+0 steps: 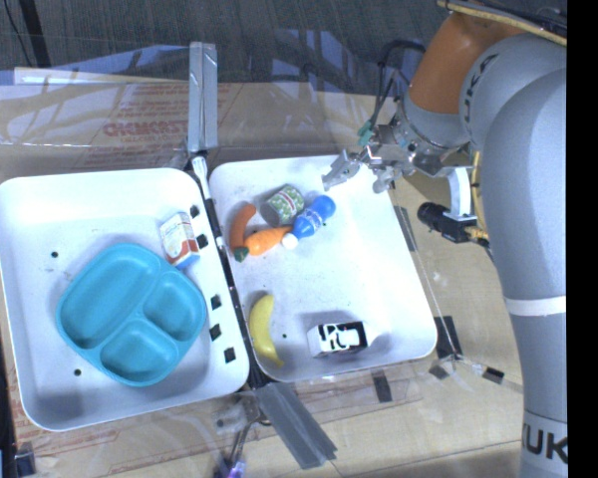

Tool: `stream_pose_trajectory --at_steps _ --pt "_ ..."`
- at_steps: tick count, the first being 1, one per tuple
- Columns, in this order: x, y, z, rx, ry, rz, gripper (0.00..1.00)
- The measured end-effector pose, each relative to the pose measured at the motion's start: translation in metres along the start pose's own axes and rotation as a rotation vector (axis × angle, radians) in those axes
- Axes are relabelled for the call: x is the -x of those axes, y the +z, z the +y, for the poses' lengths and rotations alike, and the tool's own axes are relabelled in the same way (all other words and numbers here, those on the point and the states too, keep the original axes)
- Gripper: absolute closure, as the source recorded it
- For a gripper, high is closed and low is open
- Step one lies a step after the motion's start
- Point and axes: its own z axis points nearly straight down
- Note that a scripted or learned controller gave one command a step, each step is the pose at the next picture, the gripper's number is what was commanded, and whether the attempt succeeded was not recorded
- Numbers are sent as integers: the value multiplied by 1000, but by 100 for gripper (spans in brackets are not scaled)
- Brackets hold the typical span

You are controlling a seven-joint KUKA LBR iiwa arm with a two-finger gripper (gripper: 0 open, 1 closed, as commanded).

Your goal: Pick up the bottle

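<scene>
A small blue bottle (315, 212) with a white cap lies on its side in the right bin (399, 297), near the far edge, touching a green can (283, 204). A white bottle with an orange label (177, 235) lies in the left bin (40, 217), beside the blue plate. My gripper (362, 175) hangs over the far rim of the right bin, up and to the right of the blue bottle and apart from it. Its fingers are open with nothing between them.
Two carrot-like orange pieces (254, 233) lie left of the blue bottle. A banana (264, 329) and a black-and-white box (338, 337) sit near the right bin's front edge. A blue divided plate (130, 313) takes up much of the left bin.
</scene>
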Motion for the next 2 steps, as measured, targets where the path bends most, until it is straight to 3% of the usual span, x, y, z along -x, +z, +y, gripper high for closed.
stream_pose_trajectory --at_steps 1,2 --pt "-30 103 5 11 -340 -5 0" --pt "-32 95 4 5 -345 -2 100"
